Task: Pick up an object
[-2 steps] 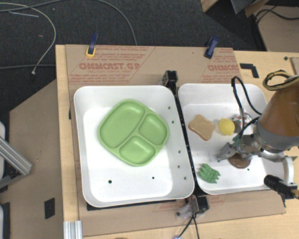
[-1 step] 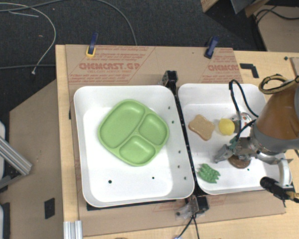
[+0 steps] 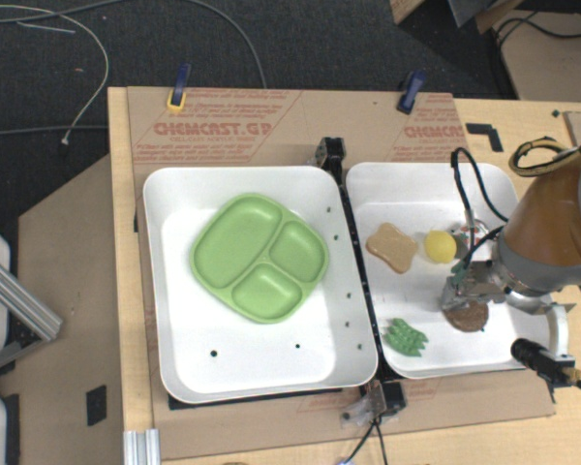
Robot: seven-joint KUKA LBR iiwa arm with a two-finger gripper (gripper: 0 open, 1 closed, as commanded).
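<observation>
A green leafy toy (image 3: 405,336) lies at the right bin's (image 3: 407,184) near edge as the gripper (image 3: 462,298) descends on a brown object (image 3: 467,317); its jaw state cannot be told. Next likely comes closing and lifting, with the bin's front wall close and a yellow ball (image 3: 440,247) just behind

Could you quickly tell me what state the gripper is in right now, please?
Gripper: cannot be told; it sits low in the right bin, right over a brown object.

Green divided plate (image 3: 259,257) in left bin (image 3: 165,260); 2 clamps (image 3: 180,85) behind.
</observation>
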